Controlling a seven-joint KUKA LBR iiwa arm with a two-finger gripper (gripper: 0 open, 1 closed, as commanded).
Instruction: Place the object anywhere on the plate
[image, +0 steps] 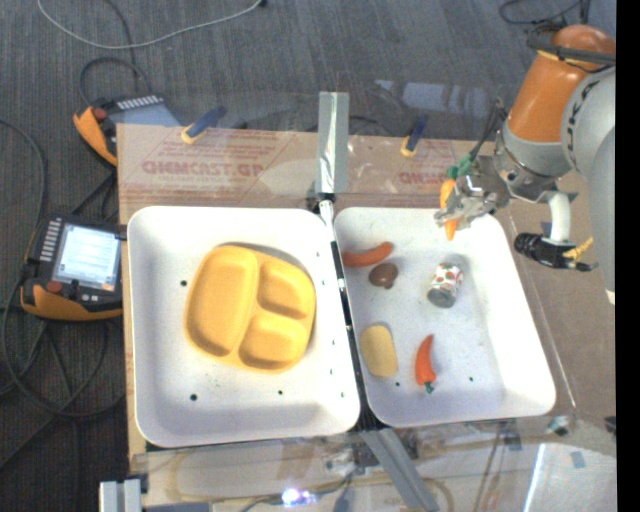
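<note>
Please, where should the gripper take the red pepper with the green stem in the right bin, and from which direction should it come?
Probably at the thick middle of the red pepper, coming straight down from above. It lies flat, its long axis running roughly up and down the view, so the fingers should close across its narrow width. The yellow piece lies apart on its left, which leaves room for a finger. Avoid the thin green stem end.

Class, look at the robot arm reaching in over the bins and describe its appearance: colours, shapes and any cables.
The arm is rounded and grey, with a broad orange band above the wrist. Below that sits a grey metal wrist block, with thin dark cables running alongside. The gripper is small, pale metal with some orange at its tip.
</note>
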